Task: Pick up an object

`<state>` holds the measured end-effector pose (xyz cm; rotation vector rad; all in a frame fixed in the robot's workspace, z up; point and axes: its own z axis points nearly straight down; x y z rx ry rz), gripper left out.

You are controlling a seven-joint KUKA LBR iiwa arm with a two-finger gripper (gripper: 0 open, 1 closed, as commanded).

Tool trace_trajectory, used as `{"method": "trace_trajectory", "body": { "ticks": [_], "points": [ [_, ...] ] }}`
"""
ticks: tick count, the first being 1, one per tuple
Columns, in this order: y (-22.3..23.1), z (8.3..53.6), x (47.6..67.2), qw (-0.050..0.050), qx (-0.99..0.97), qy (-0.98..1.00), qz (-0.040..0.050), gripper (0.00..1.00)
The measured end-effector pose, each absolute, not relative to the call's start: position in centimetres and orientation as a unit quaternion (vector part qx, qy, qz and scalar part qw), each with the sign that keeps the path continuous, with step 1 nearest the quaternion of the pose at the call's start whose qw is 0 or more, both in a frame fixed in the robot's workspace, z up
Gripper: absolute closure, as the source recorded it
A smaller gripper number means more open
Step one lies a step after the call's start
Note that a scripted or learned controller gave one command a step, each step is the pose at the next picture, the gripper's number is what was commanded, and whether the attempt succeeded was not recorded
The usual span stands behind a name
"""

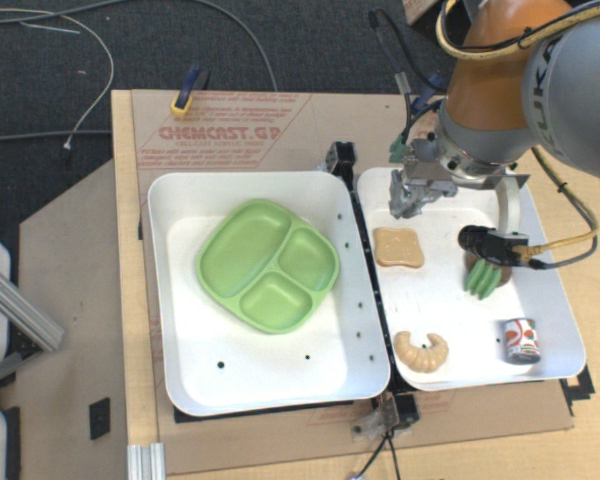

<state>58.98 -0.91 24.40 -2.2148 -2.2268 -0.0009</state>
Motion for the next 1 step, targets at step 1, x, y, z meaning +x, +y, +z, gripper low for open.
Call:
{"method": "trace_trajectory", "body": {
  "ticks": [1],
  "points": [
    [4.08, 24.7, 59.7, -0.001, -0.705, -0.709, -0.0014, 1.0]
  ]
}}
